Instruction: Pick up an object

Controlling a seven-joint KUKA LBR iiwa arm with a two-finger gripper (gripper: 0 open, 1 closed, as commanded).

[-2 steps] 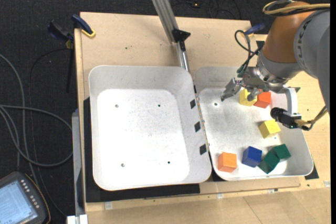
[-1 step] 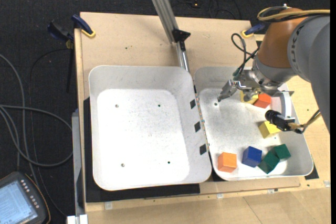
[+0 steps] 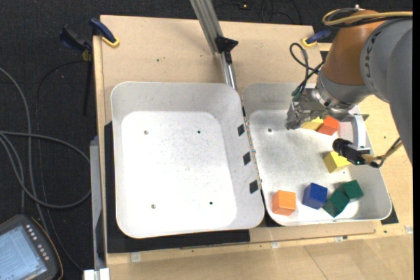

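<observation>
My gripper (image 3: 296,119) is low over the upper part of the right bin (image 3: 283,146), close to its floor. Just to its right lie a small yellow piece (image 3: 314,122) and an orange-red block (image 3: 329,126), partly covered by the wrist. Further down the bin sits a yellow block (image 3: 334,161). Along the near edge are an orange cube (image 3: 284,201), a blue cube (image 3: 315,195) and two green blocks (image 3: 344,197) touching each other. I see nothing between the gripper's tips.
The left bin (image 3: 174,157) lies beside the right one, with black clips along the shared rim. A metal pole (image 3: 209,16) slants in from the top to the bins' junction. Clamps sit at the bench's back corners.
</observation>
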